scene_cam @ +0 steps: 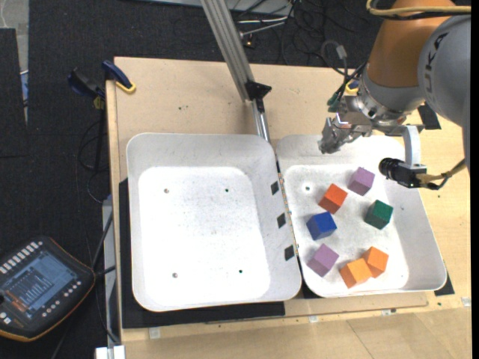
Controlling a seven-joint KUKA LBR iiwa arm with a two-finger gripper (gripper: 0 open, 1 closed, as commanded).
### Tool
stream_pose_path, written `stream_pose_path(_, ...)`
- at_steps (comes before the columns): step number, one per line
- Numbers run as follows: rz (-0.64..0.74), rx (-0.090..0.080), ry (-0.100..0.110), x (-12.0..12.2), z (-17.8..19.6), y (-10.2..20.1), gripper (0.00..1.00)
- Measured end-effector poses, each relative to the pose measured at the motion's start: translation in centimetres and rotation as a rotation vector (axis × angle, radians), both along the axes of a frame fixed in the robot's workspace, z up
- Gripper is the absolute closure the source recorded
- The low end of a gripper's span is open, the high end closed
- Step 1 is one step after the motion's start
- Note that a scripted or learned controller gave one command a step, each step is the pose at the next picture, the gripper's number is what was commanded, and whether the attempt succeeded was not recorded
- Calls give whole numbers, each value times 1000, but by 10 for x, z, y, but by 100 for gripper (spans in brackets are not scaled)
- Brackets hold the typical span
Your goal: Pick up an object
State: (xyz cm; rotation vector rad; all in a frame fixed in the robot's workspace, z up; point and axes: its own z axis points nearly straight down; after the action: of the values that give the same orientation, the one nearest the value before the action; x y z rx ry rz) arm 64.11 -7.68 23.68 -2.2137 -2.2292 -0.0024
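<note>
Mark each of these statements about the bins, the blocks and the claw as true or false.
1. All the blocks lie in the right bin. True.
2. There are two green blocks. False: just one green block.
3. The claw hangs over the far edge of the right bin, apart from every block. True.
4. The blue block sits in the left bin. False: it is in the right bin, near the divide.
5. Two purple blocks are there, one far, one near. True.
</note>
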Motion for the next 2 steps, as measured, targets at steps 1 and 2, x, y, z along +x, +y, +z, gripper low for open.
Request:
stream_pose_path(1, 0, 1, 3, -32, 6, 44, 100)
stream_pose_path(2, 2, 1, 2, -56, 14, 97, 100)
